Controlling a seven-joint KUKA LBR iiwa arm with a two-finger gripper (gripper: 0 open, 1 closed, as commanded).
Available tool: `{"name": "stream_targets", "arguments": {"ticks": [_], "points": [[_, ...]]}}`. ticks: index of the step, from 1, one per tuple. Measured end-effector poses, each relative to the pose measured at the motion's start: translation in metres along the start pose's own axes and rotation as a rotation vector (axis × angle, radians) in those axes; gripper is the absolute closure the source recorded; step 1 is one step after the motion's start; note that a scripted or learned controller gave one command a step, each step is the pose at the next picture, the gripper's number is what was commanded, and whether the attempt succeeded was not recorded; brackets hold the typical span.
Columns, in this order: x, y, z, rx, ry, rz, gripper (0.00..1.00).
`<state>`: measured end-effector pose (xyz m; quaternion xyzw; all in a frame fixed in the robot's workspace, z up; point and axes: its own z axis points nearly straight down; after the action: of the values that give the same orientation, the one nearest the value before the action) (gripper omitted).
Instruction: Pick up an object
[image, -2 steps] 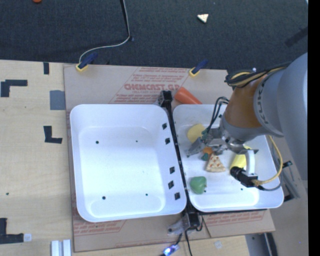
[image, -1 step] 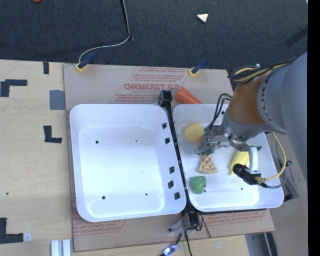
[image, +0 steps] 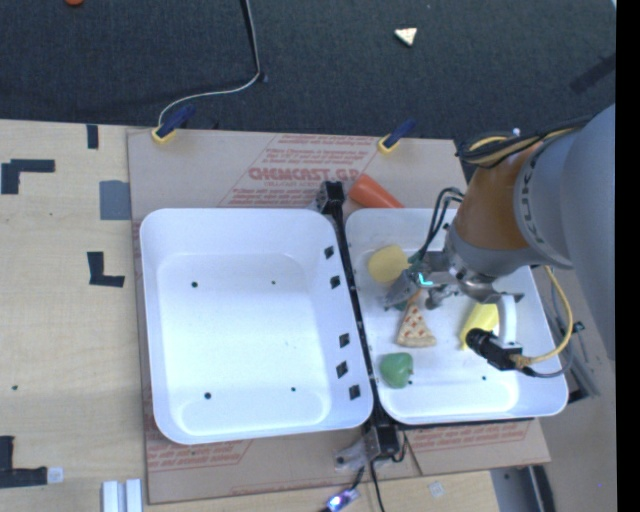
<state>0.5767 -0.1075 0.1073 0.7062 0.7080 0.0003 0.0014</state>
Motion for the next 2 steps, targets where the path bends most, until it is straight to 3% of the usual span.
{"name": "stream_targets", "arguments": {"ticks": [1,2], "points": [[0.0,0.0,-0.009,0.002,0.0,-0.001,1.0],[0.013,-0.07,0.018,-0.017,-0.003,0.005,1.0]]}}
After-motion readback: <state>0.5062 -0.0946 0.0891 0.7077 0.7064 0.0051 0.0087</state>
